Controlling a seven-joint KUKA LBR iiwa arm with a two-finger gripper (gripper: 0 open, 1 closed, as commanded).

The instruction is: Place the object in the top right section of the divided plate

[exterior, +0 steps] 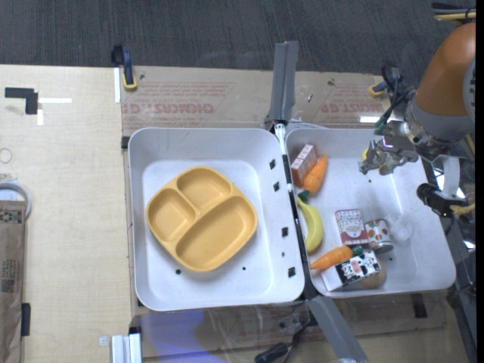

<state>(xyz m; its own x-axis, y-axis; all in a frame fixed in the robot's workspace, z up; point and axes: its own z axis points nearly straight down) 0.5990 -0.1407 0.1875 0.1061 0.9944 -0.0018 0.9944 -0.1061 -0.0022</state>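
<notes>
A yellow divided plate (201, 218) lies in the left bin (144, 225), its three sections bare. My gripper (376, 159) hangs over the upper right part of the right bin (423, 271), apart from the objects below it. In that bin lie a carrot (315, 172) next to a small red box (302, 159), a banana (310, 225), a second carrot (331, 259), a red-and-white carton (349, 225), a small can (378, 234) and a cow-print carton (354, 270).
A grey divider bar (284, 82) rises between the two bins at the back. The arm with its orange band (452, 66) fills the upper right. Cardboard (197, 97) lies behind the bins, and a wooden bench top (60, 203) stretches to the left.
</notes>
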